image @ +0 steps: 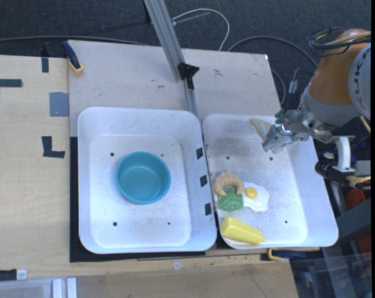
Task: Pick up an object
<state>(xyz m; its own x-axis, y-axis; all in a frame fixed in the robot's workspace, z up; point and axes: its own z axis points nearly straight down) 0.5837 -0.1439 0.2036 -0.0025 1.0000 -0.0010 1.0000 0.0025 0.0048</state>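
Gripper low over right bin, toward 1 o'clock of it; finger spread impossible to tell. Nothing seen between the tips. Toward 7 o'clock from there: croissant, touching green toy, fried egg just beside. Yellow toy at 6 o'clock rim. Blue bowl centred in left bin.

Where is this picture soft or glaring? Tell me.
Camera view: the whole frame is slightly soft; the claw is blurred and its shape is hard to read; white bins look bright but hold detail; the fried egg nearly blends into the bin.
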